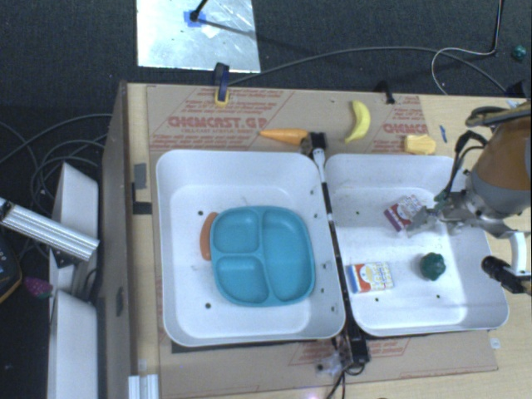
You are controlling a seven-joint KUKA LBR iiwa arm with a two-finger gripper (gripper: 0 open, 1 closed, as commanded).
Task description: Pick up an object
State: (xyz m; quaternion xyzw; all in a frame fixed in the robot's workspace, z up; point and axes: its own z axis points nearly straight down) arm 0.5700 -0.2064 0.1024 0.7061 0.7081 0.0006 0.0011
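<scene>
Arm (499, 169): enters from the right edge of the view and hangs low over the right bin's right side – grey body, orange band above the wrist.
Gripper (426, 216): at the packet's right end; the fingers reach left into the bin, and whether they are spread, pressed together or pinching the packet cannot be told.
Packet (403, 214): small red-and-white wrapper lying in the upper middle of the right bin, touching or just beside the gripper tip; no lift off the floor is visible.
Green ball (432, 265): dark green, on the right bin floor, below and right of the packet, apart from it.
Box (370, 277): small white carton with blue and orange print, lying flat in the right bin's lower left, left of the ball.
Right bin (482, 314): shallow, white, holding the packet, ball and box.
Left bin (179, 223): white, touching the right bin along a black divider.
Tray (263, 253): blue, three compartments, centred in the left bin.
Sausage (205, 234): orange-brown, upright against the tray's left edge.
Banana (360, 120): on the bench above the right bin – outside it.
Carrot (283, 136): on the bench above the left bin's upper right corner.
Yellow block (420, 145): on the bench above the right bin, right of the banana.
</scene>
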